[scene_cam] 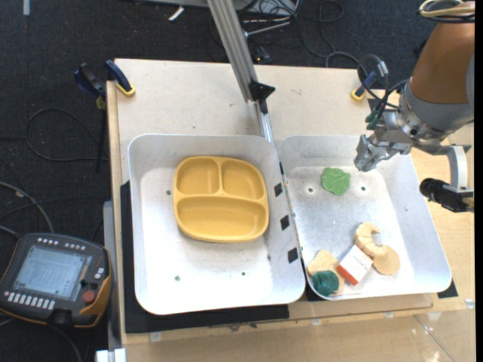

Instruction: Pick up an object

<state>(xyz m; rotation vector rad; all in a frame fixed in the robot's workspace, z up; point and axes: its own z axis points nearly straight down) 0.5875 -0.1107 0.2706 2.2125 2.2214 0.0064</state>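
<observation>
at the right of the frame we see the claw (365, 159) over the upper part of the right bin (423, 225), just right of and above a green piece (336, 181); we cannot tell its state. lower in that bin lie tan pieces (376, 249), a red-and-white box (355, 267) and a dark green lump (327, 281). the left bin (151, 277) holds a yellow tray (221, 198) on the tabletop (189, 96).

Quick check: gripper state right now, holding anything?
Gripper: cannot be told; it hangs over the right bin, beside the green object, nothing visibly held.
</observation>
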